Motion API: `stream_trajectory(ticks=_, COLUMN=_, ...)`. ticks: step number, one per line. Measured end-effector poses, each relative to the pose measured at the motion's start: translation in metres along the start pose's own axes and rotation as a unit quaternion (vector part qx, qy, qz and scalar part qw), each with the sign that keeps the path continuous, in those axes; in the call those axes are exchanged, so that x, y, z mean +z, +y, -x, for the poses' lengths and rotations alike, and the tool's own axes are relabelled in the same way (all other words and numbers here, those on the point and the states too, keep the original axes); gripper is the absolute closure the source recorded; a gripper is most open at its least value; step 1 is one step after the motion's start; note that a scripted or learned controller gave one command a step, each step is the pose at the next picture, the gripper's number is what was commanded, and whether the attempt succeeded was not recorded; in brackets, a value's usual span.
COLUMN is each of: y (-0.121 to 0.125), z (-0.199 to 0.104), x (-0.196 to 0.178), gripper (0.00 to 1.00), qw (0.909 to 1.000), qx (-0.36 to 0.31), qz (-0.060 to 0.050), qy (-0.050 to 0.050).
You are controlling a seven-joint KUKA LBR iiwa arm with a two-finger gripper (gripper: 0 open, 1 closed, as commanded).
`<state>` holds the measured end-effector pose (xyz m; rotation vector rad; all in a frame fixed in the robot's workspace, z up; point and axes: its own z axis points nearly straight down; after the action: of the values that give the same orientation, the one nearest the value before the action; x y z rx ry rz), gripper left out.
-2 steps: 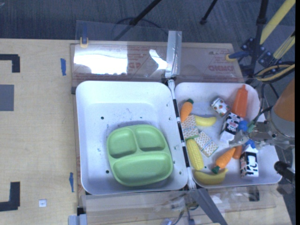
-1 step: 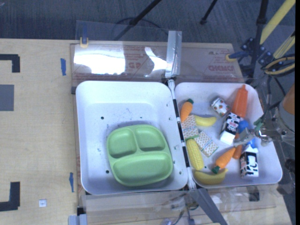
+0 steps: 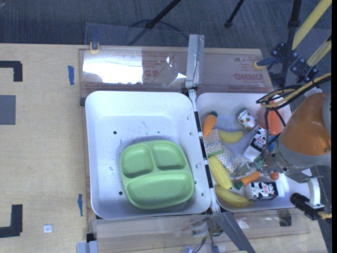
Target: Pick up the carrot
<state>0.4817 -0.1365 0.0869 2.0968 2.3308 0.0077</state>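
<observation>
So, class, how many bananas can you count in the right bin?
2: one banana near the bin's middle, beside the carrot; another banana at the front edge. The arm may hide more.

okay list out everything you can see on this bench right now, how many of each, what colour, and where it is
bins: 2, white, side by side on the bench
tray: 1, green, three compartments, in the left bin
carrot: 1, orange with green top, right bin, far left corner by the divider
bananas: 2, yellow, right bin; one beside the carrot, one at the near edge
corn: 1, yellow, right bin, near the divider
small carrot: 1, orange, right bin, between the corn and the tool
cartons: about 3, white with dark print, right bin
packet: 1, patterned, right bin centre
clear panel: 1, transparent, behind the bins
arm: 1, grey with orange band, over the right bin's right side
tool: 1, dark, low over the right bin
</observation>
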Motion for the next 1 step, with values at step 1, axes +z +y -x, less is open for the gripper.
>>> stream_trajectory(ticks=1, y=0.0001, z=0.0014, x=-0.0098, gripper=1.0, qw=1.0, qx=0.001, qz=0.001, qy=-0.001)
